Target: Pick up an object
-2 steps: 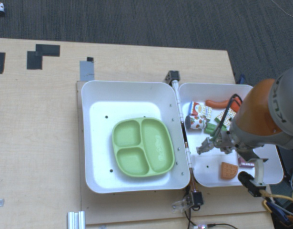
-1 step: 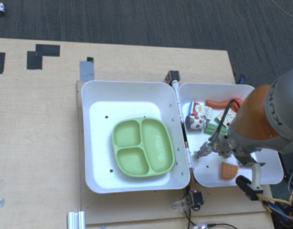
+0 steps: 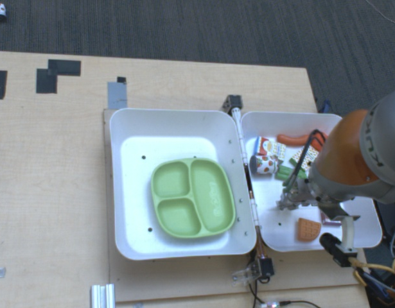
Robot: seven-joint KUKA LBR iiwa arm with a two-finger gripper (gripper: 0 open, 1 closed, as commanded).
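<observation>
My gripper (image 3: 289, 201) hangs low over the middle of the right bin (image 3: 274, 236), under the grey and orange arm (image 3: 345, 156). Just below and to its right an orange waffle-like piece (image 3: 308, 230) lies on the bin floor. A green item (image 3: 288, 171) lies just above the gripper, partly behind a dark cable. A small colourful carton (image 3: 264, 156) lies at the bin's back left. A red-orange sausage-shaped item (image 3: 292, 138) rests near the back wall. The arm hides the right part of the bin.
The left bin (image 3: 136, 172) holds a light green divided plate (image 3: 193, 197). A metal clamp (image 3: 234, 103) sits at the back between the bins, and another (image 3: 258, 269) at the front. Cables (image 3: 370, 278) trail at the lower right.
</observation>
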